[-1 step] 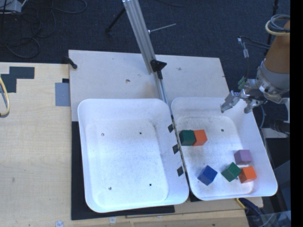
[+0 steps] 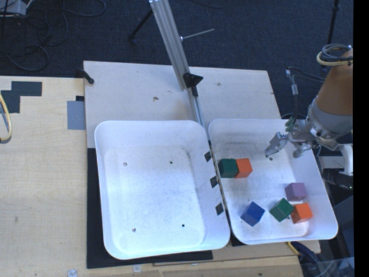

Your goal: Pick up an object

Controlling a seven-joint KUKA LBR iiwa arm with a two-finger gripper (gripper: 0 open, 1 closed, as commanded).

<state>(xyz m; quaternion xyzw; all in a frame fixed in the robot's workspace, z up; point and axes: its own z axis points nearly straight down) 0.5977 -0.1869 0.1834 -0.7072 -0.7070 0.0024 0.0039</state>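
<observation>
Rightward, bin with six cubes, gripper above, parted, holding nothing

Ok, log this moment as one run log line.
gripper: above right bin, holding nothing | nearest: green block touching orange block | pick: not yet done

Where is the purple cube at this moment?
The purple cube lies in the right bin, near its right wall, just above the green cube and orange cube.
</observation>
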